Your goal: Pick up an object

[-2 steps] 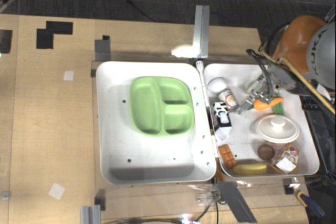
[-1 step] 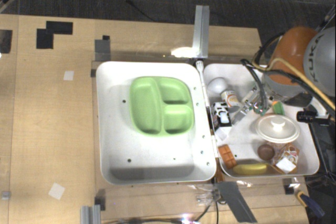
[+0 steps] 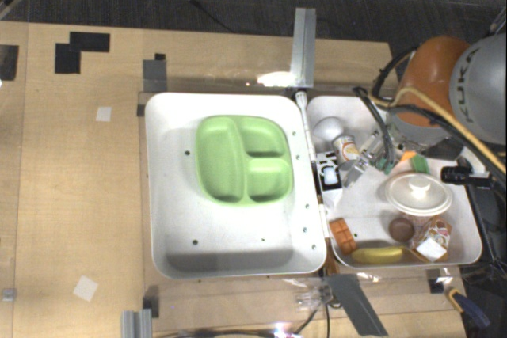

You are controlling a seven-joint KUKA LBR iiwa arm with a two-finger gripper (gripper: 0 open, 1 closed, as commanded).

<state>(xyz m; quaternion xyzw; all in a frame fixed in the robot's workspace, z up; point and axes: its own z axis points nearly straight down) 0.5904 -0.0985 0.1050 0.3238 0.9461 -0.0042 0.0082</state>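
A: Where is the hand point(image 3: 366, 157)?

B: Low in the right bin point(image 3: 475, 249), toward its 10 o'clock part, reaching in from the right with the grey arm point(image 3: 475, 91) and its orange band point(image 3: 428, 67) above it; I cannot tell how far open it is, nor whether it has hold of anything — the metal parts blur together there.

A: And the objects to pick?

B: All in that right bin; a small tin point(image 3: 345, 146) lies just at the hand's 9 o'clock, close enough that I cannot say touching or apart; a silvery rounded piece point(image 3: 326, 127) sits at the hand's 10 o'clock, near the bin's far-left corner; a white lidded pot point(image 3: 417, 194) stands at the hand's 4 o'clock, near but clear of it.

A: Anything further off?

B: A brown block point(image 3: 341, 234) at the hand's 6 o'clock by the bin's left wall; a banana point(image 3: 377, 254) along the near wall, at about 5 o'clock; a dark round thing point(image 3: 401, 229) just in front of the pot; a red-and-white packet point(image 3: 434, 241) beside that, at its 4 o'clock.

A: The left bin point(image 3: 170, 249)?

B: It holds a green divided tray point(image 3: 242, 158), lying flat, well apart from the hand at its 9 o'clock; both bins rest side by side on the wooden worktop point(image 3: 71, 194).
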